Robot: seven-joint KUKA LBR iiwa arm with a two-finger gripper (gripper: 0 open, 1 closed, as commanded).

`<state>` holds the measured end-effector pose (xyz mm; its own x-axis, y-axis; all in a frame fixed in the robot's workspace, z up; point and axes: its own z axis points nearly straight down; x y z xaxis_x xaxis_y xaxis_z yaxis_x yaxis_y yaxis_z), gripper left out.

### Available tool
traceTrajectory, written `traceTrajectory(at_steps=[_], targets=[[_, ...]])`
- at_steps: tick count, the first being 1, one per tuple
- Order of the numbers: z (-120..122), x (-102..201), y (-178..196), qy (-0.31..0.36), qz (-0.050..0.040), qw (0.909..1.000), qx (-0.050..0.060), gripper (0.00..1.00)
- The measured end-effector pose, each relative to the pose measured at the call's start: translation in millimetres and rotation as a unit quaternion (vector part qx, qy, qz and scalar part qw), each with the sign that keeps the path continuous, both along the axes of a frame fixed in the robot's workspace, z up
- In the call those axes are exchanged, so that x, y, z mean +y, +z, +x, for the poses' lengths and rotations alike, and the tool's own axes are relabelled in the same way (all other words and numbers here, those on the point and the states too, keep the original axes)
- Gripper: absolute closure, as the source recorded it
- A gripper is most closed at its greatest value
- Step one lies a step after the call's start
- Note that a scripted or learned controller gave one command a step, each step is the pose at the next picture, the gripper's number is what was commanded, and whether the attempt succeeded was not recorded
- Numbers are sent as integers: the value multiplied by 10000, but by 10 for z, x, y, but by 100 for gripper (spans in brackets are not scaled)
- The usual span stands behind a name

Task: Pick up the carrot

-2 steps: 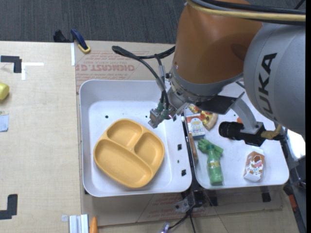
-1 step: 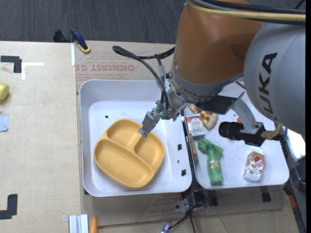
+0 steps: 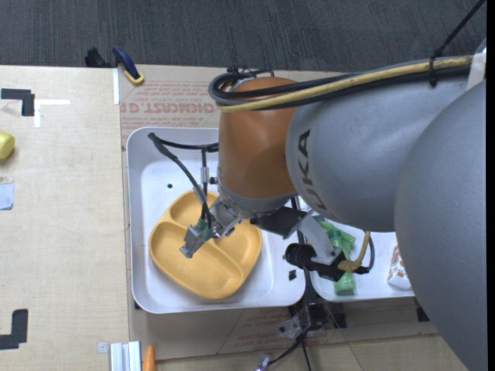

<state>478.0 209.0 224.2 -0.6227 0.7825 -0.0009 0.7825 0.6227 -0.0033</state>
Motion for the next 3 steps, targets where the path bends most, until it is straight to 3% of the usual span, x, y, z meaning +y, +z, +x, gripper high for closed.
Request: traceTrajectory(at_steps=[1, 2, 3], targets=[[-13, -337, -1084, 506, 1, 9987, 16, 0], [93, -151, -1269, 2237, -84, 9746, -72, 0], [206, -281, -1163, 2136, -175, 9766, -192, 100]])
